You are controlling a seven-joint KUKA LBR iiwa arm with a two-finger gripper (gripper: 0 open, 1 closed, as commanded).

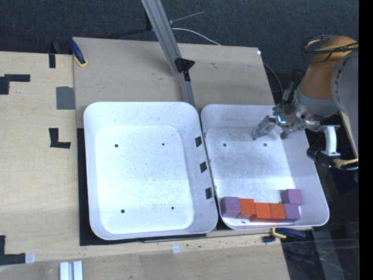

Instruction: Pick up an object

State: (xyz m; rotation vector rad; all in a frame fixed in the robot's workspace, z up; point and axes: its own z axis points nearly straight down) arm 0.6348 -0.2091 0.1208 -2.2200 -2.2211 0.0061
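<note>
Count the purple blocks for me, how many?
3, all in the right bin near its front wall: purple block at the row's left end, two at the right end. More may be hidden.

I see a light wooden bench top [35, 156] set on dark carpeted floor [70, 10]. A raised tan board [128, 69] lies on the bench. Left of this board, black tape marks [55, 139] and a grey patch [65, 97] sit on the wood. A grey metal rail [160, 22] slants over the board's far edge. Lighting is even.
</note>
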